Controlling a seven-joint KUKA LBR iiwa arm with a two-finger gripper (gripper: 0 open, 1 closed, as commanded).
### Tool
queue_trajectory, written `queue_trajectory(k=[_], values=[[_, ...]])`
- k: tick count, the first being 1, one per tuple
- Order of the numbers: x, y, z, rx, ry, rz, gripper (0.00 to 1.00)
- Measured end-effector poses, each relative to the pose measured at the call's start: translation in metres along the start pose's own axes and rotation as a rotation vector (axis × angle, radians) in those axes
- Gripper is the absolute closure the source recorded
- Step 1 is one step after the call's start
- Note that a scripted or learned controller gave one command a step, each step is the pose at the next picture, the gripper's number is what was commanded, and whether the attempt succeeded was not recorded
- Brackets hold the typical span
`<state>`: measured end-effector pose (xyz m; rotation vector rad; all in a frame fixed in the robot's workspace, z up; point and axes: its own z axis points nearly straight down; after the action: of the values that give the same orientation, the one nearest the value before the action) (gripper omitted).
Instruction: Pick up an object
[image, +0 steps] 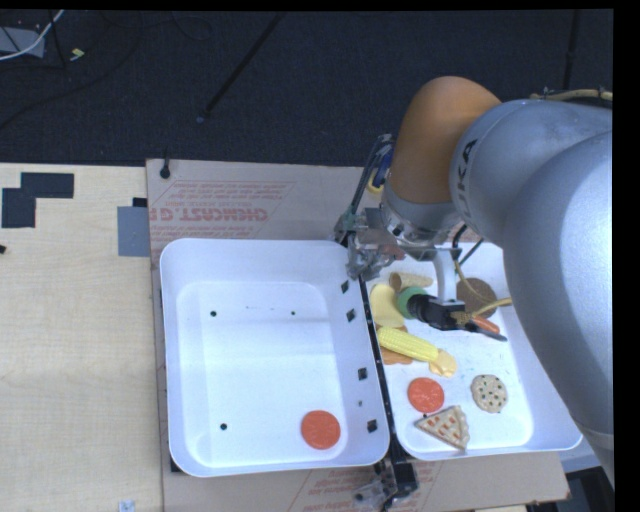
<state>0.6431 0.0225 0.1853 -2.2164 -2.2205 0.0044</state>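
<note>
Nearest the lens, the grey arm (560, 250) is seen reaching in from the right, bent steeply down at the wrist, with its orange band (440, 130) held above the right bin (535, 422). No single object is named by the task, so the toy corn cob (410, 346) is judged a likely candidate and is taken as the reference for every place. It is laid flat in the right bin, close to that bin's left wall, its long axis run from upper left to lower right. The gripper (362, 264) is found up-view and slightly left of the cob's upper-left end, over the wall between the bins; whether it is open or closed cannot be told. Any descent onto the cob would have to be shifted down-view and right. A pale yellow piece (384, 302) is set against the cob's far side, a red slice (426, 394) just below the cob, a pizza wedge (446, 427) further below, and a cookie (489, 392) to the lower right. An orange disc (321, 429) is left well to the cob's lower left, in the left bin (250, 350).
</note>
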Motion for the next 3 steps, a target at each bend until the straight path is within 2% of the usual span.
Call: queue_trajectory(k=[1,2,3], values=[[0.046,0.001,-0.002,-0.003,0.000,0.000,1.00],[0.106,0.001,-0.182,-0.018,0.003,-0.003,1.00],[0.149,-0.001,-0.076,0.005,-0.002,0.000,1.00]])
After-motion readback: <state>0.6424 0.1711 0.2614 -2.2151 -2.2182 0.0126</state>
